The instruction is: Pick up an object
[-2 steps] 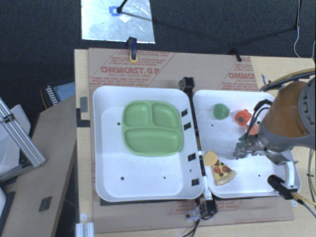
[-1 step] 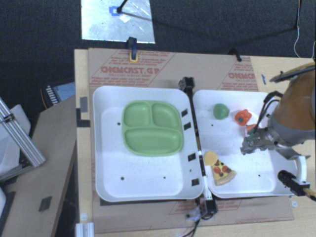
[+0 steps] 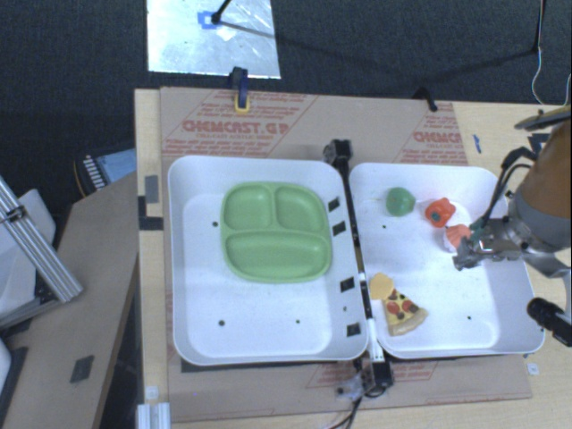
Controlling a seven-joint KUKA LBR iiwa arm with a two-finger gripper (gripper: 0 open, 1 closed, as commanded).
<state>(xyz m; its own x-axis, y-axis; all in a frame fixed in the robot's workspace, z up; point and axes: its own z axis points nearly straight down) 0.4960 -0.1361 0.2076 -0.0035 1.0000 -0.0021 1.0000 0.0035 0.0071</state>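
While the gripper [image 3: 465,256] sits low over the right bin [image 3: 514,329], I cannot tell how its jaws stand. An orange-red piece [image 3: 457,235] lies just beside the jaws on their upper left, a red-orange toy [image 3: 439,212] a little beyond it, and a green ball [image 3: 399,201] farther left. A pizza slice toy [image 3: 401,309] lies below and left of the jaws; the green divided plate [image 3: 274,232] is well apart in the left bin [image 3: 192,329].

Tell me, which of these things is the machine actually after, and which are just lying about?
Part of the job:
- gripper, low over the right bin
- orange and red toy pieces beside it
- green ball
- pizza slice toy

Any of these could be the pick.

Just lying about:
- green divided plate in the left bin
- shiny sheet on the floor
- yellow clamp
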